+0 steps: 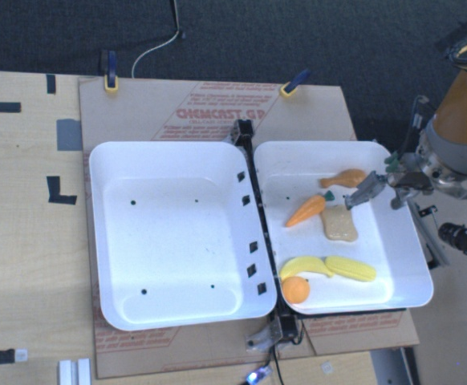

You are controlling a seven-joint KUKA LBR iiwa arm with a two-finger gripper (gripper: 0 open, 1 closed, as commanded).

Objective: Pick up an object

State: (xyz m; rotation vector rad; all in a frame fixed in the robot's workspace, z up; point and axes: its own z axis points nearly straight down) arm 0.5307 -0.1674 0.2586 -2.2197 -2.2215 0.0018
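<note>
The right bin [402, 247] holds an orange carrot [306, 211], an orange-brown pastry-like piece [346, 179], a beige bread slice [339, 225], a yellow banana [304, 266], a yellow corn cob [350, 269] and a round orange [296, 290]. My gripper [374, 200] hangs over the bin's right part, just right of the bread slice and below the pastry-like piece. Its fingers stand apart, one grey fingertip [354, 200] close to the bread's upper corner. Nothing sits between the fingers.
The left bin [169, 239] lies beside the right one, joined along a black-clipped middle rim [253, 215]. Both rest on a cardboard sheet [209, 111] clamped at the back. A white cable [157, 46] runs behind it.
</note>
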